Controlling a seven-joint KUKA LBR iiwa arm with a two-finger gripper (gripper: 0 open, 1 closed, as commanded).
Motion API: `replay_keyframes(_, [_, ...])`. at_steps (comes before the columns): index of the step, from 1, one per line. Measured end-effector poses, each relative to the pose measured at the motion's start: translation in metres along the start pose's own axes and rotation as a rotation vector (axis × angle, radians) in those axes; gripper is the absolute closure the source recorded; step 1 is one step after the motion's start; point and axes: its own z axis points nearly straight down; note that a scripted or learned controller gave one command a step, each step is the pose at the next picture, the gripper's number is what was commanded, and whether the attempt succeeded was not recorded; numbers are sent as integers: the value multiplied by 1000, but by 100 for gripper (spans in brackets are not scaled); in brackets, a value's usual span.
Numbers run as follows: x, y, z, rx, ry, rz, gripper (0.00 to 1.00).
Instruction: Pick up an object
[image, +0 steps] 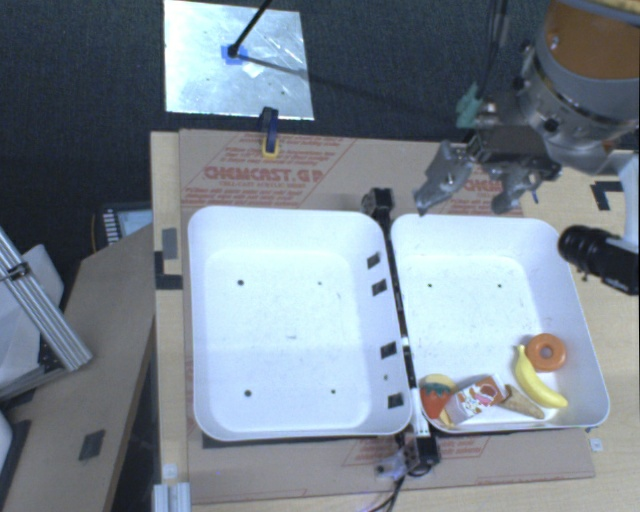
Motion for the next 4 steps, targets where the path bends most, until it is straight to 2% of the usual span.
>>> replay_keyframes(2, [99,1,0,0,0,-1,0])
replay_keyframes(4, [144,1,0,1,0,2,0])
